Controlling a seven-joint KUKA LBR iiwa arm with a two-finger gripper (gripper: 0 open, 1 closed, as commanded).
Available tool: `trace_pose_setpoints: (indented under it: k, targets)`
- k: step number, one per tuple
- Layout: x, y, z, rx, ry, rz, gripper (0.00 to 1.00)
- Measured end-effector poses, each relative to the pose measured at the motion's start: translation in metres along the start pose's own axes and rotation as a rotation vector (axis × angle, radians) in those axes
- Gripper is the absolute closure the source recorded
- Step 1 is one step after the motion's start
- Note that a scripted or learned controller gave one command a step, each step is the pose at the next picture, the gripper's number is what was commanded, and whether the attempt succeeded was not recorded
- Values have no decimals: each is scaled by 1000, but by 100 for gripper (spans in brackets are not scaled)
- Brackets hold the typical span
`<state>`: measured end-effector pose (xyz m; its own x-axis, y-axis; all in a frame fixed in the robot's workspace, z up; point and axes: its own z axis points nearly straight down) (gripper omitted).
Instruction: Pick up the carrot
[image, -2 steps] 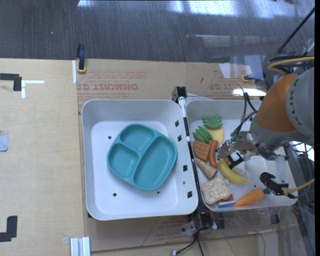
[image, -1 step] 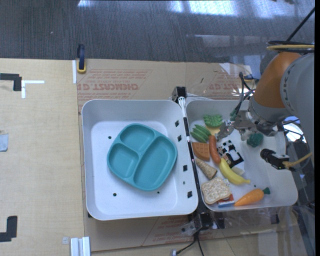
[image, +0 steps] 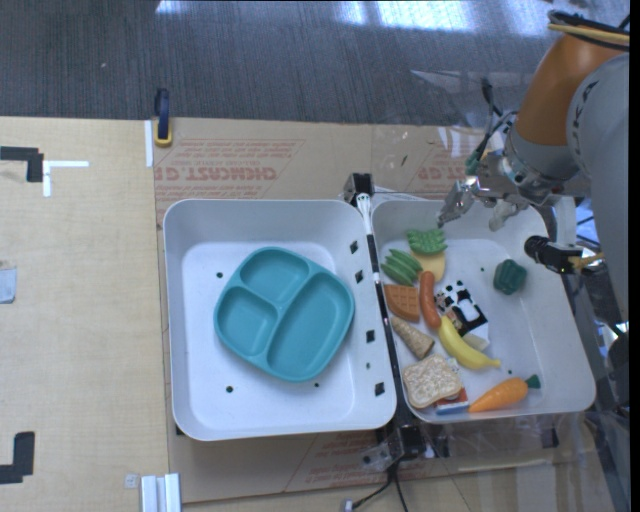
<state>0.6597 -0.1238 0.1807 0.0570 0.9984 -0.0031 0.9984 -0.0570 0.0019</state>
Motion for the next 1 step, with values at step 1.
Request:
trace_pose_setpoints:
  k: [1]
  targets:
    - [-10,-66,-57,4,1,-41,0]
